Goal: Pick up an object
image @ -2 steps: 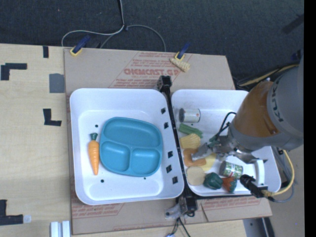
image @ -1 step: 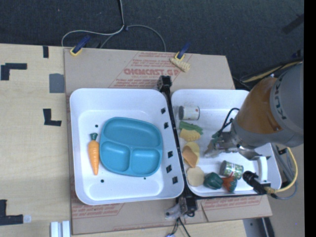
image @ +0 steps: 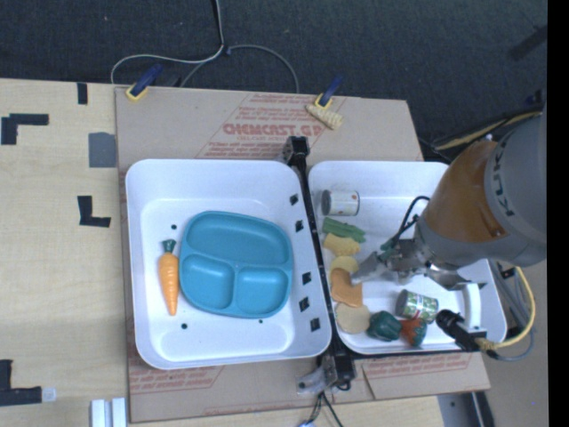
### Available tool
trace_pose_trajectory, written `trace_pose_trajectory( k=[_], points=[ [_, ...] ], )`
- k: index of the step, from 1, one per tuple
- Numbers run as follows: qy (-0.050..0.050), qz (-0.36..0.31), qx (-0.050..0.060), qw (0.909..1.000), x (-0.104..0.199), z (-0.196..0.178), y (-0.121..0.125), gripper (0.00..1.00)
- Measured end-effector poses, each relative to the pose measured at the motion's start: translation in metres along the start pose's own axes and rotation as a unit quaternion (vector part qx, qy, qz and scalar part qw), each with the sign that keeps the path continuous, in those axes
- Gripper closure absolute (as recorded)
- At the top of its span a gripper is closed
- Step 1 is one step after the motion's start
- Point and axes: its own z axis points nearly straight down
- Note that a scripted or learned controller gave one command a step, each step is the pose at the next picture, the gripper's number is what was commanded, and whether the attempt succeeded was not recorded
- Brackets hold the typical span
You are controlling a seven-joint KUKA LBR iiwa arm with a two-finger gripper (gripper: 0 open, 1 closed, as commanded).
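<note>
1. Over the right bin (image: 391,174), the grey arm (image: 484,207) reaches in from the right, and its pincer (image: 369,269) hangs low above the toy food along the bin's left side.
2. Whether the pincer is wide or narrow cannot be told; the tips are too small and blurred, and nothing is seen between them.
3. Nearest candidates: a tan bread-like piece (image: 346,288) just below the tip, a yellow piece (image: 340,245), and a green vegetable (image: 344,231) above it.
4. Farther off lie a small tin can (image: 416,306), a dark green lump (image: 385,326) and a white cylinder (image: 340,203).
5. My advice: choose one piece, centre on it, and descend straight, since the crowded neighbours touch and could get nudged aside.
6. The left bin (image: 142,238) holds a blue divided plate (image: 235,263) and a carrot (image: 169,277), well apart from the pincer.
</note>
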Motion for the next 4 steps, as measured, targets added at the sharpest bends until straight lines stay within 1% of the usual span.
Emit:
trace_pose_trajectory(
  k=[1,2,3,4],
  points=[
    [0.000,-0.002,0.003,1.0000,0.027,0.013,0.064,0.00],
    [0.001,-0.001,0.004,1.0000,0.029,0.013,0.095,0.00],
    [0.001,-0.001,0.008,1.0000,0.032,0.014,0.132,0.00],
    [0.010,0.003,0.037,0.9992,0.023,0.018,0.152,0.00]
  ],
)
